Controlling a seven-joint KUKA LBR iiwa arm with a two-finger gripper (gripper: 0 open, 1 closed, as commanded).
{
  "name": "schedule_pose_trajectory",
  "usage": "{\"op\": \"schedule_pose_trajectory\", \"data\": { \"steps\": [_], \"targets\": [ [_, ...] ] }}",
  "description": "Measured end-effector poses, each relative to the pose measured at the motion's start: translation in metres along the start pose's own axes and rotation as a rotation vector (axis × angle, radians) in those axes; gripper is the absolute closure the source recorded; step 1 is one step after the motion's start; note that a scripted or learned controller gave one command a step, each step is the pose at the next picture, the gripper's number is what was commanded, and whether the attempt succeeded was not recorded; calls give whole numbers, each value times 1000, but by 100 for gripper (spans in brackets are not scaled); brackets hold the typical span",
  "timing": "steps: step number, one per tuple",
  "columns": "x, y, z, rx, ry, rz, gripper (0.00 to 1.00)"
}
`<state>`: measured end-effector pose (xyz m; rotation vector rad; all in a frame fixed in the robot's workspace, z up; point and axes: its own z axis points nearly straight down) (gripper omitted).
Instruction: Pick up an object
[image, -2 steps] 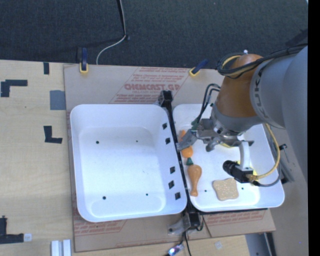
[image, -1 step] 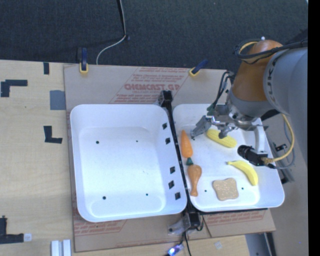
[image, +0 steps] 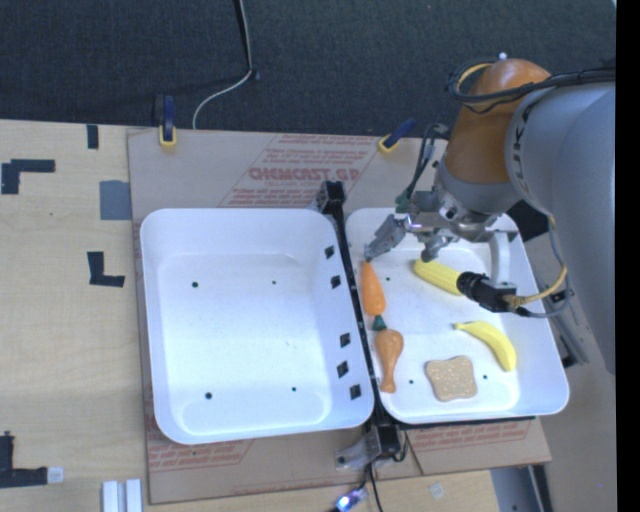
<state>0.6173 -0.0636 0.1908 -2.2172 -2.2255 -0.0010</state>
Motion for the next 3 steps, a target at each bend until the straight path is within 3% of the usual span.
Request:
{"op": "schedule_pose_trajectory", "data": {
  "steps": [1, 2, 3],
  "targets": [
    [15, 42, 3, -1, 0, 0, 0],
    [8, 52, -284, -18, -3, 1, 0],
    [8, 51, -283, 1, -4, 1, 100]
  ]
}}
